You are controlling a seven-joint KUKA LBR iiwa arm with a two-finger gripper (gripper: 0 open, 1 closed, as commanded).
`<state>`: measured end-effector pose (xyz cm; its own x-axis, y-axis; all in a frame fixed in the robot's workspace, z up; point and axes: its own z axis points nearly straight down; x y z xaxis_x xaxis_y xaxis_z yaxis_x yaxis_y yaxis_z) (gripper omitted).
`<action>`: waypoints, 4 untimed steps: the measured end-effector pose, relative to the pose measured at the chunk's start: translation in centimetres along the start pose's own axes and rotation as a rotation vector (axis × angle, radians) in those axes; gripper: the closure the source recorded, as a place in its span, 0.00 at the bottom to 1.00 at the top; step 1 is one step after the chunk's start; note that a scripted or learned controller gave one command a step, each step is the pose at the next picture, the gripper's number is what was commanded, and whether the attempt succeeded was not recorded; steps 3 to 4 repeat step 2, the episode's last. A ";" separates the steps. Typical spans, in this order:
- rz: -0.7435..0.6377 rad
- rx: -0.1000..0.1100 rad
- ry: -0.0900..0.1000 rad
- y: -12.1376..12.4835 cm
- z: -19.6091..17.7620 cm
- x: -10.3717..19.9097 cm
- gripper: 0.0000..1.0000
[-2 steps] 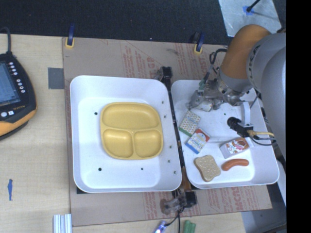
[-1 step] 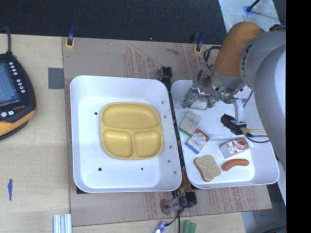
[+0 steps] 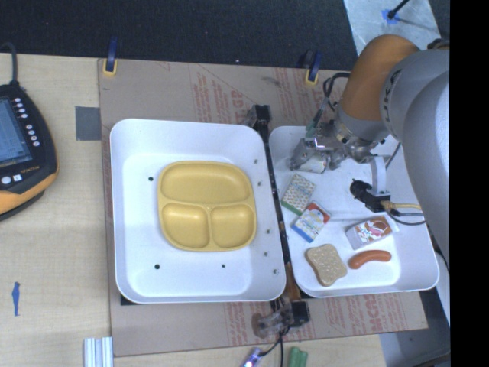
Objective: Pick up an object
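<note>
Camera view, left bin [image 3: 130, 205]: holds a yellow divided plate [image 3: 206, 205].
Right bin [image 3: 412, 277]: packets [image 3: 298, 193], toast [image 3: 326, 264], sausage [image 3: 370, 258], all lying loose.
Gripper [image 3: 309, 157]: low at the bin's far corner; finger state cannot be told.
Progress: nothing lifted yet.

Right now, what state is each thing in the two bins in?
Gripper: low at the right bin's far end, nothing seen held.
Yellow plate: flat, right way up, in the left bin.
Bread slice: lying flat.
Sausage: lying loose beside the bread.
Green packet: flat, apart from the gripper.
</note>
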<state>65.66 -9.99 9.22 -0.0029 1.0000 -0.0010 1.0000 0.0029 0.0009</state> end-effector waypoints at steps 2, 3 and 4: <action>0.000 -0.004 0.000 0.1 -1.2 -0.4 1.00; 0.000 -0.004 0.000 0.1 -1.2 -0.4 1.00; 0.000 -0.004 0.000 0.1 -1.2 -0.4 1.00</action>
